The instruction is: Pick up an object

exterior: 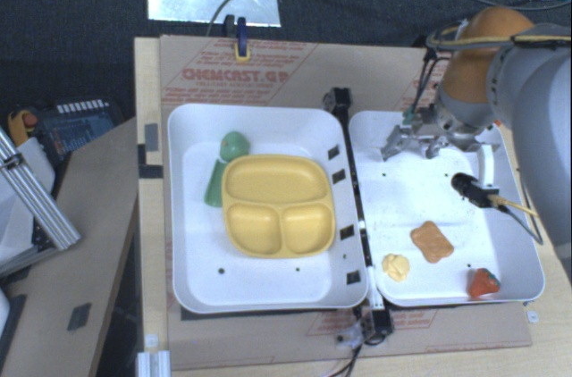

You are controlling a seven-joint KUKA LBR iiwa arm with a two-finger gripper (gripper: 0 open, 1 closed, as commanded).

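Three small food toys, strawberry [483, 282] among them, are left loose for picking; gripper [413, 143] is hung above, spread, nothing held.

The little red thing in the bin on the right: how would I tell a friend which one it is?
Start at the right bin, the one the grey arm reaches over. Go to its near right corner, where the red strawberry-like piece lies. Its neighbours are a tan toast-like slab and a pale yellow lump; it alone is red.

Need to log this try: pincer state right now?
Pincer: over the right bin, nothing visibly held; open or closed cannot be told.
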